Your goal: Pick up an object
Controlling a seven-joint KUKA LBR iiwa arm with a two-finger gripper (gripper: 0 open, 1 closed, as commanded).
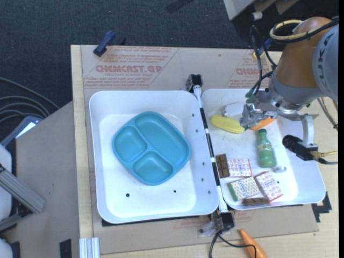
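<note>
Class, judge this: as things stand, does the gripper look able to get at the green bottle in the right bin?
Probably yes. The green bottle lies uncovered, apart from the snack packets, and the gripper hangs close by over the same right bin, by the yellow banana.

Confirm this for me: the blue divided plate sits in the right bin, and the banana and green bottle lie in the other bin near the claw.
Not quite. The camera view shows the blue divided plate in the left bin, not the right. The banana and green bottle lie in the right bin, near the claw.
</note>
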